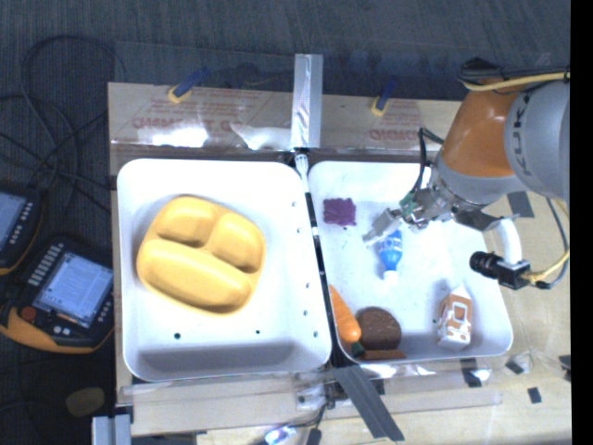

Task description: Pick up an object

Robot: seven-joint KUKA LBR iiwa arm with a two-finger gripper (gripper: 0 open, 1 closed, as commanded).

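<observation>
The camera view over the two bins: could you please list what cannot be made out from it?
- Gripper: whether it is open or shut; small, seen from above, the wrist covers much of it.
- Blue and white object: contact with the gripper unclear; what it is, too small to tell.
- Carrot: lower tip cut off by the bin wall.
- Small carton: print too small to read.

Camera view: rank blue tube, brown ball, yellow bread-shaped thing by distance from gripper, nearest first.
From the gripper:
1. Blue tube, right bin, just below the fingertips.
2. Brown ball, right bin's near edge, beside the carrot.
3. Yellow bread-shaped thing, left bin.
</observation>
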